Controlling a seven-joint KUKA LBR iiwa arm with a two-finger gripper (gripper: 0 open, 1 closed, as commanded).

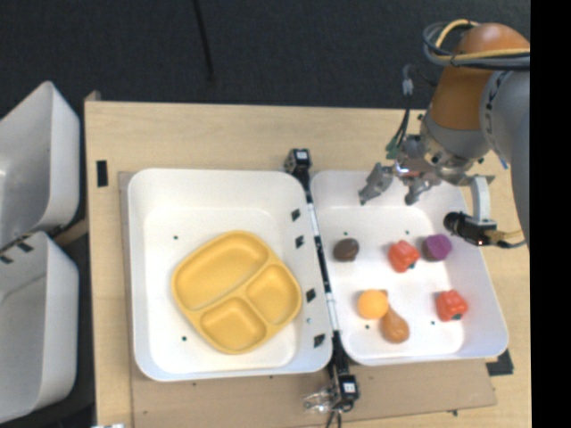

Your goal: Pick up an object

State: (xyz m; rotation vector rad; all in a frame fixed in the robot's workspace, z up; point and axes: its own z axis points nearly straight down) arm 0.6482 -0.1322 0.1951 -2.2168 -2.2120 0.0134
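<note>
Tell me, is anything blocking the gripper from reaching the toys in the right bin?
Nothing visible does. The gripper hangs over the far end of the right bin, and the brown ball, red toy and purple toy lie uncovered below it.

No legible text, label, brand, number or sign on any surface here.

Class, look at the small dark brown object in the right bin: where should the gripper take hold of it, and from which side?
Grip the dark brown object across its rounded middle, coming straight down from above. It is small and lies apart from its neighbours and off the right bin wall, so there is probably room either side. The gripper is open above the bin's far end.
</note>
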